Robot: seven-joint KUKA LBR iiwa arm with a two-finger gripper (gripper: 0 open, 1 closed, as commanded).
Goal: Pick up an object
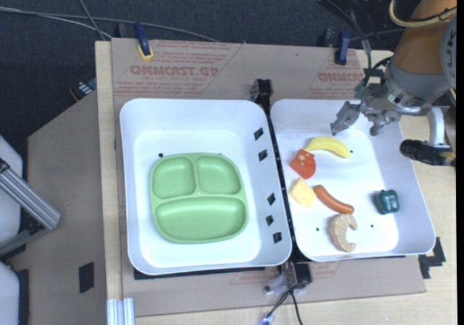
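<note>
While hovering: hand is hanging wide, holding nothing — upper right of frame.
Nearest target: banana — just below.
Advice: descend centred, straddling its curve, then close.

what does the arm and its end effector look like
The arm has a rounded orange band over a grey wrist, with a yellow cable looped above it. The end effector is grey metal with two slim fingers.
</note>
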